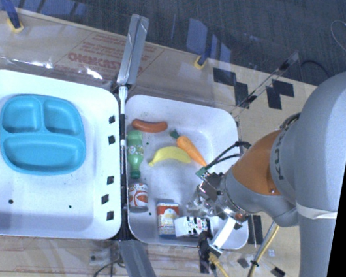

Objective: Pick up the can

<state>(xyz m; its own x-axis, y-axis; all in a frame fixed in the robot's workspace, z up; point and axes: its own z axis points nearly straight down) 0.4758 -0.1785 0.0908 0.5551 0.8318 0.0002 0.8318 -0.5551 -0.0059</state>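
though its tips are hard to make out, the hand hovers beside the can.

You can read only little here. On the arm, at its lower right part, stand the white letters "UK". On the clear sheet behind the left bin there is red print, but it is too blurred to read.

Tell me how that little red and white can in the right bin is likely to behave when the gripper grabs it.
The can looks rigid, so it should not squash. It seems to lie on its side against the right bin's left wall, so a nudge may roll it. Its smooth surface could slip, and the green bottle beside it crowds the approach.
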